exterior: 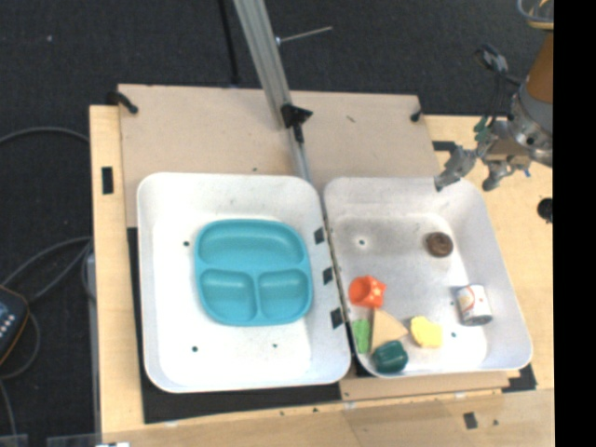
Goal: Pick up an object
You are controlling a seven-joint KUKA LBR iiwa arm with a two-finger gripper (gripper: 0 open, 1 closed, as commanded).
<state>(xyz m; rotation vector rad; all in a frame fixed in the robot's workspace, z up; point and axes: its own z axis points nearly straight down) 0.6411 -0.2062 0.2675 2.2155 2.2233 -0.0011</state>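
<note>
Open floor across the right bin's (484, 214) upper half — lone brown puck (439, 244), clutter along its front edge.

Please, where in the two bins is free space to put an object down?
Left bin: the white margin all around the teal tray. Right bin: the upper floor, above the brown disc and orange cup. The lower edge is crowded: green block, yellow piece, small can.

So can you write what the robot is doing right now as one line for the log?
hand: over right bin's far corner, holds nothing | right bin: orange cup, brown ball, can | left bin: teal plate
</note>
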